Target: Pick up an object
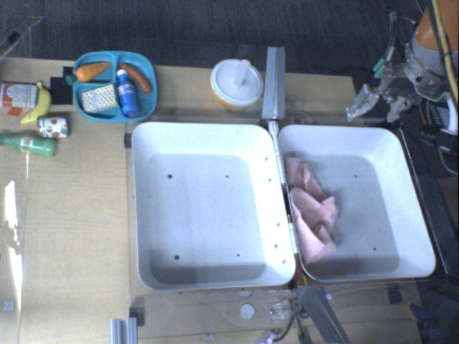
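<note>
Meanwhile, the gripper (379, 104), seemingly spread and holding nothing, hovers beyond the right bin (412, 192) holding a pink cloth (312, 210).

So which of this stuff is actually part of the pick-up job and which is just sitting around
Part of the job: pink cloth in the right bin; end effector above that bin's far edge.

Just lying about: left bin, blue divided tray of toy food, lidded cup, banana, small can, green bottle.

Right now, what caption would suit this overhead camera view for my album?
Robot gripper poised above the right bin's far corner, a crumpled pink cloth lying against its left wall.
</note>
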`<act>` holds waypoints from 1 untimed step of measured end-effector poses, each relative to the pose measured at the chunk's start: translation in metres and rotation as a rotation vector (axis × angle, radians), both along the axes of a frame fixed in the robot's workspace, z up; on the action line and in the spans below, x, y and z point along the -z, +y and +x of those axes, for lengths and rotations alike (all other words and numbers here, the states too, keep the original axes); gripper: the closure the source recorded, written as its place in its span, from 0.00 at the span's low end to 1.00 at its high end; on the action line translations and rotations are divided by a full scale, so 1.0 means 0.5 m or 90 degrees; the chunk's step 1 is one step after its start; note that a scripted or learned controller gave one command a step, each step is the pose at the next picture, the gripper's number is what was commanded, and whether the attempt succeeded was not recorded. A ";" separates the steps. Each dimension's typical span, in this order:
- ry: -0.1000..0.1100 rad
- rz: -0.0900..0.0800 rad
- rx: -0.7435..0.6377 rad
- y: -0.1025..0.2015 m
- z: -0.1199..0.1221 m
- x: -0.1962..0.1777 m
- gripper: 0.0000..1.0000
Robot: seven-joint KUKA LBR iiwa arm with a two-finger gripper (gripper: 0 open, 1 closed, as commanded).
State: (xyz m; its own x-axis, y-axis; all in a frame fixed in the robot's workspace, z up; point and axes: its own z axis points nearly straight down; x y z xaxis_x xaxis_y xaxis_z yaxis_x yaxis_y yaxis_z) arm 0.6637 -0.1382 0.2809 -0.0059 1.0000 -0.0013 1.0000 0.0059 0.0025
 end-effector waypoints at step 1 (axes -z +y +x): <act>0.002 0.001 -0.051 0.023 -0.198 0.226 0.00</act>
